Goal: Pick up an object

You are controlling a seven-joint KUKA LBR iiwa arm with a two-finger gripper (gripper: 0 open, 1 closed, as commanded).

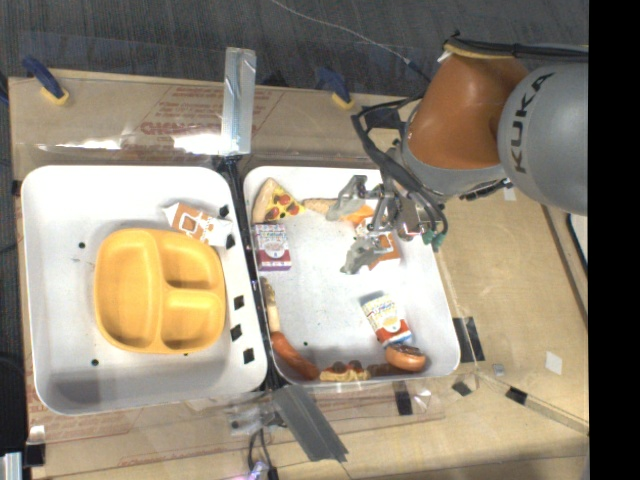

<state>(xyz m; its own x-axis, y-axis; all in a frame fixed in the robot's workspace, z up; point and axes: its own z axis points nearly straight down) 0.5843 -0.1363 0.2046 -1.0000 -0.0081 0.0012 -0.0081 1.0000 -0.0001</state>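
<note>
My gripper point(356, 226) hangs over the back right part of the right bin point(330, 298). Its two grey fingers point(350, 196) stand well apart, so it is open. An orange item point(388, 249) lies under the wrist beside the fingers, partly hidden; no finger closes on it. Also in this bin are a pizza slice point(275, 203), a small red and white carton point(272, 246), a blue and orange packet point(384, 318), a hot dog point(405, 358), a sausage point(290, 353) and some fries point(345, 371).
The left bin point(50, 228) holds a yellow divided tray point(160, 288) and an orange and white box point(200, 224) behind it. The grey arm with its orange band point(460, 108) reaches in from the upper right. Cables hang around the wrist.
</note>
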